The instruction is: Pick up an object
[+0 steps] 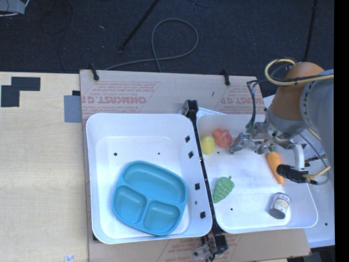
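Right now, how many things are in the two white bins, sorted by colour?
Blue: 1, the divided tray in the left bin
Yellow: 1, the round fruit
Pinkish red: 1, the fruit beside it
Green: 1, the bunch of grapes
Orange: 1, the carrot
White: 1, the small can
Total: 6, with five of them in the right bin

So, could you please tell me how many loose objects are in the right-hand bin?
5: yellow fruit and pink fruit upper left, green grapes lower left, carrot right, can lower right.
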